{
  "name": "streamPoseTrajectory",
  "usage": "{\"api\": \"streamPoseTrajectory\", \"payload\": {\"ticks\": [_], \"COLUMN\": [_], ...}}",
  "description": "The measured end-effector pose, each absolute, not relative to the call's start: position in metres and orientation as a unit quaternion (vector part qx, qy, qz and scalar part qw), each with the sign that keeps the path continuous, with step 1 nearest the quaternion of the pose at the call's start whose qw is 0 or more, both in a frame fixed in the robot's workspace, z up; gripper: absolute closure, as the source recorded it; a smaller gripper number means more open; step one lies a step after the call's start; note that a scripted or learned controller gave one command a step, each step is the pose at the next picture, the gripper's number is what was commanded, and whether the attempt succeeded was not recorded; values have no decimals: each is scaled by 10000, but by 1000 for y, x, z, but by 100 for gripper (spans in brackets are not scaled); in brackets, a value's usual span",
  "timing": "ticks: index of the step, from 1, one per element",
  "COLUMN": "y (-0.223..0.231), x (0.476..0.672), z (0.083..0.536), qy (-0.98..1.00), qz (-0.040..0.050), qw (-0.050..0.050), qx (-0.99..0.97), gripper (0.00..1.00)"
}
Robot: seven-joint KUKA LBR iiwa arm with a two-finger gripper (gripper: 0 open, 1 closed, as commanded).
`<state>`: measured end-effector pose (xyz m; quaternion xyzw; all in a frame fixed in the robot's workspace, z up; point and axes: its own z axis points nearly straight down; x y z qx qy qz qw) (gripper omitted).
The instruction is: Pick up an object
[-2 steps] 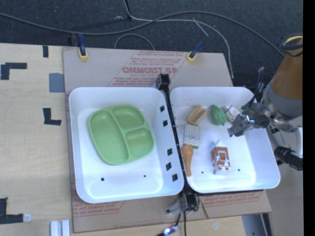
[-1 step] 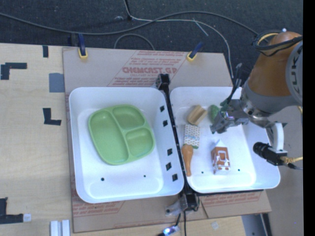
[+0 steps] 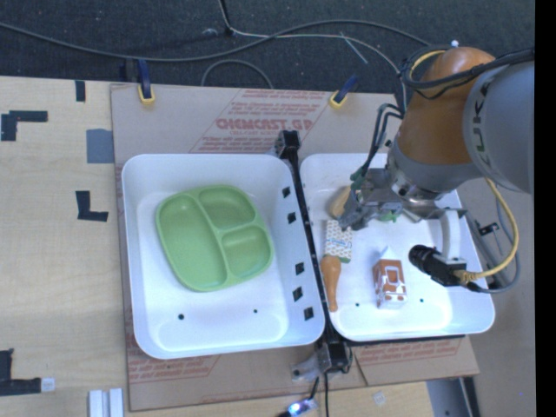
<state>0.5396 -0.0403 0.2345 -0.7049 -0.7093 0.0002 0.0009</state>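
My gripper (image 3: 368,208) hangs low over the back left part of the right bin (image 3: 452,320). Just to its left lies a tan rounded object (image 3: 340,201), partly hidden by the gripper body. In front of the gripper a small white and green patterned packet (image 3: 338,241) lies flat, and an orange carrot-shaped piece (image 3: 332,277) lies below it along the bin's left wall. An orange and white box (image 3: 390,282) rests near the bin's middle front. Nothing is visibly held.
The left bin (image 3: 148,320) holds a green divided plate (image 3: 214,236). A black divider (image 3: 300,233) runs between the bins. A black fitting with a yellow cable (image 3: 439,265) hangs from the arm over the right bin's right side.
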Motion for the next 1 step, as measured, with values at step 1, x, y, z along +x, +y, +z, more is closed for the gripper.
{"api": "streamPoseTrajectory", "payload": {"ticks": [1], "y": [13], "x": [568], "z": [236], "qy": [-7089], "qz": [0], "qw": [6], "qx": [-7053], "gripper": [100]}}
